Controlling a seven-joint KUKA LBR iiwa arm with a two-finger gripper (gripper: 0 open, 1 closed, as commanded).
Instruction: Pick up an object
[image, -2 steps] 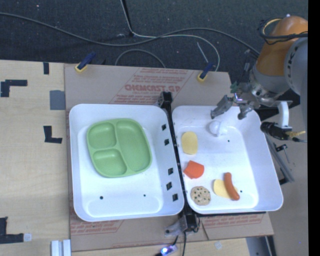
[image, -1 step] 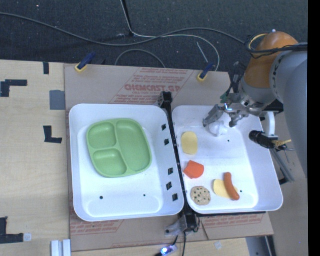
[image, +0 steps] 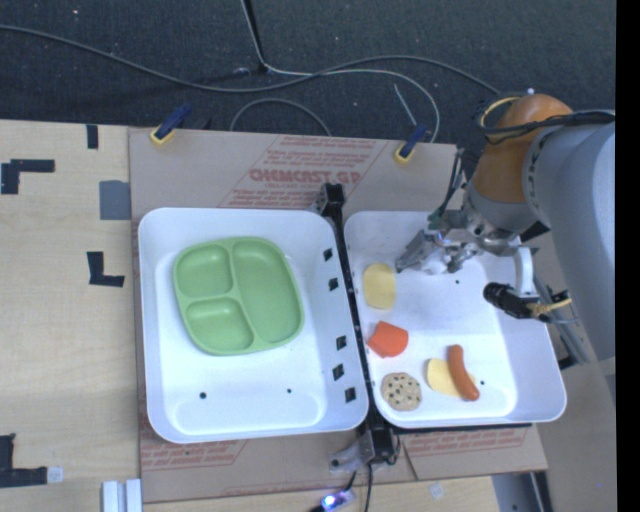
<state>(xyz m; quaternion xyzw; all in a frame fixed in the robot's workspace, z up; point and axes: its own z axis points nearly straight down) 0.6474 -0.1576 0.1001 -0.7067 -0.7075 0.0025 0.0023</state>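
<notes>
In the right bin (image: 520, 395) lie a pale yellow block (image: 379, 286), an orange-red piece (image: 388, 339), a round cookie (image: 401, 391), a small yellow piece (image: 439, 375) and a red sausage (image: 462, 372). My gripper (image: 432, 252) hangs over the bin's back part, just right of and above the pale yellow block, its fingers pointing left. I see nothing between its fingers.
The left bin (image: 165, 400) holds a green divided plate (image: 238, 295). A black clip strip (image: 343, 320) runs between the two bins. Cables trail across the dark floor behind the bench, and yellow-blue clamps (image: 170, 124) hold the cardboard's back edge.
</notes>
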